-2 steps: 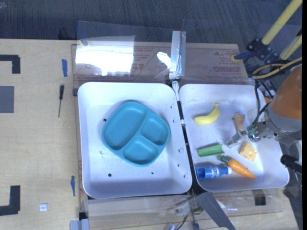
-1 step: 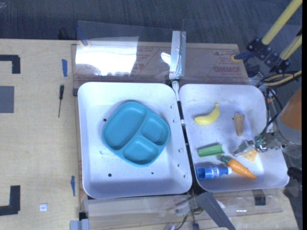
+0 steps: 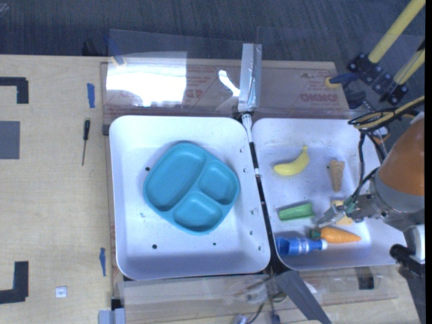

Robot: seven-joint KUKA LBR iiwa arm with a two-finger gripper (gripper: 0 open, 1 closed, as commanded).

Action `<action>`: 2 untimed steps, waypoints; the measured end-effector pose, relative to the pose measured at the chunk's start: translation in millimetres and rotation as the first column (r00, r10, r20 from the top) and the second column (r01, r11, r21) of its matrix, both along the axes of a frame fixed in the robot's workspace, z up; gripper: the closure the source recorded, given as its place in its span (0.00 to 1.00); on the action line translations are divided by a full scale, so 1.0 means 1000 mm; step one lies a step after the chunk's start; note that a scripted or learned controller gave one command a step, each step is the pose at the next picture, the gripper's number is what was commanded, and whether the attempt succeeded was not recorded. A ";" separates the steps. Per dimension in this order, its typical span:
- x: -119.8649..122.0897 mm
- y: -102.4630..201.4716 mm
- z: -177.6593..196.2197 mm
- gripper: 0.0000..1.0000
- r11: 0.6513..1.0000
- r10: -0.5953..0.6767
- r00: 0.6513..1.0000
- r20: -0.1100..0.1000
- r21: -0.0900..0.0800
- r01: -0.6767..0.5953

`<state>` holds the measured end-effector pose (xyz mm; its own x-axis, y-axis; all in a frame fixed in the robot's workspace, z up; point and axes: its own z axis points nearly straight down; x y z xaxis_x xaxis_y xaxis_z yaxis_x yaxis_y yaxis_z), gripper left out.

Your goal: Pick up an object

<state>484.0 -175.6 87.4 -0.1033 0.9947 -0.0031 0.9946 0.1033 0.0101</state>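
A: Starting nearest, at the 6 o'clock rim of the right bin [image 3: 378, 256], what lies there?

B: A blue bottle [image 3: 300, 246] on its side, its white end pointing to 3 o'clock. Just beside it, toward 2 o'clock, is an orange carrot [image 3: 341, 235], also lying flat.

A: And the hand?

B: The hand [image 3: 343, 211] sits low over that bin, just above the carrot at its 12 o'clock, reaching in from 3 o'clock. The grey arm [image 3: 403, 181] with its orange band stands behind it. Whether it is open or closed, I cannot tell; the metal parts blur together there, and nothing is plainly between them.

A: Anything else close to it?

B: A green block [image 3: 295, 211] lies at the hand's 9 o'clock, near but apart from it. Farther back, at the hand's 12 o'clock, is a small tan cone-like piece [image 3: 335, 173]. A yellow banana [image 3: 293, 164] rests at 11 o'clock from the hand, well apart.

A: The other bin?

B: The left bin [image 3: 128, 181] holds a blue divided plate [image 3: 192, 187] with three compartments, lying roughly in the middle.

A: And farthest away?

B: A clear plastic sheet [image 3: 175, 79] runs across the table [image 3: 47, 181] at 12 o'clock from both bins, with a strip of silver tape [image 3: 249, 76] at the seam between them.
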 end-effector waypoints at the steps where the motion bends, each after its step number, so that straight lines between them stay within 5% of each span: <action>1: 0.002 -0.001 0.008 1.00 1.000 -0.001 1.000 0.003 -0.002 0.001; 2: -0.004 0.040 0.058 1.00 0.978 -0.209 0.978 -0.013 0.002 0.209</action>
